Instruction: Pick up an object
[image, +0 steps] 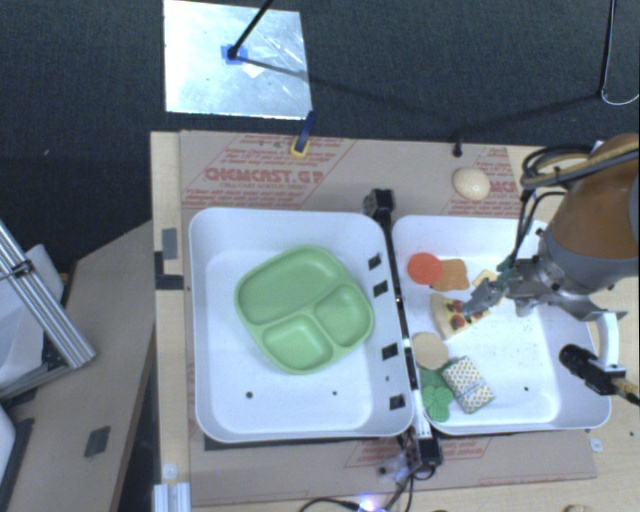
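Note:
The right bin (530, 400) holds several small objects. A red disc (424, 268) and an orange-brown piece (453, 274) lie at its upper left. Just below them lies a pizza slice (447, 317). Further down come a tan round piece (430, 350), green discs (435, 396) and a patterned block (468, 385). My gripper (484, 296) reaches in from the right, low over the right end of the pizza slice, beside a small yellow piece (484, 277). Nothing shows held in it.
The left bin (215, 400) carries a green three-compartment tray (303, 308). A black divider (397, 310) runs between the bins. A beige egg-shaped object (470, 182) rests on the cardboard behind the right bin. The arm's black bracket (590, 368) hangs over the right bin's right side.

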